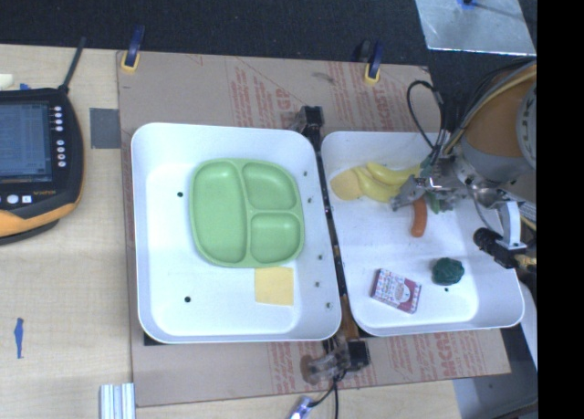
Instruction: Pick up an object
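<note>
Orange sausage [419,219] just below gripper [422,191], perhaps touching — right bin [493,312], gripper's state unclear.

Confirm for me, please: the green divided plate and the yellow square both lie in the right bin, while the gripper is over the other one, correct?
Not quite: the camera view shows the green divided plate and the yellow square in the left bin. The gripper is over the right bin.
</note>
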